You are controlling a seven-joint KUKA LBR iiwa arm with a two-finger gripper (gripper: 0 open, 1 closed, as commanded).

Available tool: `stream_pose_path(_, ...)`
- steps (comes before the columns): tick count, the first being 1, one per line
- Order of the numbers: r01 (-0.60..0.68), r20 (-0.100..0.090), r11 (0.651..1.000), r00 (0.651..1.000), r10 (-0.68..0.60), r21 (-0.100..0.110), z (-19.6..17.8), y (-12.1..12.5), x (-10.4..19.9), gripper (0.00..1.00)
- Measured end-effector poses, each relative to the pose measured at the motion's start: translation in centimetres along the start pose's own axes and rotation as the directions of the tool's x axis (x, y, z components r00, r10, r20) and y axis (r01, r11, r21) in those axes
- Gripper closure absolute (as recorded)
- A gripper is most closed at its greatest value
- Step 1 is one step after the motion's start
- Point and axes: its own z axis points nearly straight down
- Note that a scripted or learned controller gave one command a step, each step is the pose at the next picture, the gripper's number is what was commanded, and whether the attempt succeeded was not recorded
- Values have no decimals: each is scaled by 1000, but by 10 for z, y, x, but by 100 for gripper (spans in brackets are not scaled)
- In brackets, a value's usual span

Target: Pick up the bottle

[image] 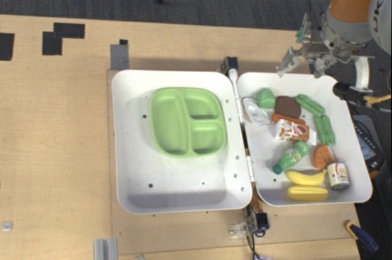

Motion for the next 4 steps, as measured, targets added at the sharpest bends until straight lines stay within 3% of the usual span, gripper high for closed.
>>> stream_pose_path(1, 323, 0, 946, 946, -323, 0, 117, -63, -28, 0)
stream_pose_path(2, 338, -1, 941, 941, -338, 0, 129, -169, -22, 0)
stream_pose_path(3, 182, 2, 983, 983, -182, -4, -67, -76, -27, 0)
stream_pose_path(4, 88, -1, 996, 996, -88, 4, 89, -51, -63, 0)
